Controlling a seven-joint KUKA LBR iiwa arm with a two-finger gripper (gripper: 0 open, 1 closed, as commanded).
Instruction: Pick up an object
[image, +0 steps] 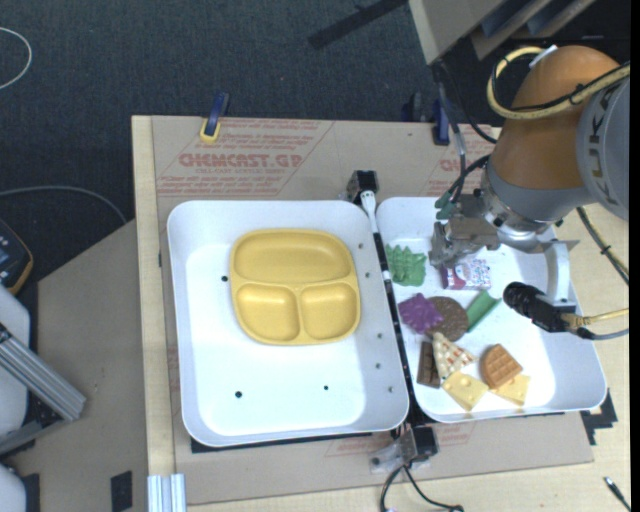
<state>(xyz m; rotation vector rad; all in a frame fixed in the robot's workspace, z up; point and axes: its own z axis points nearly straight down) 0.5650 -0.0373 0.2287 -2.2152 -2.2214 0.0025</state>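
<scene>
The pincer (458, 262) hangs low in the right bin (580, 375), over a small pink and white packet (473, 273). Whether it is released or clenched cannot be told. The left bin (190, 300) holds a yellow tray (295, 284)

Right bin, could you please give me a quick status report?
Gripper low over right bin, above pink packet. Nothing seen held. Green toy, purple grapes crowd alongside.
</scene>
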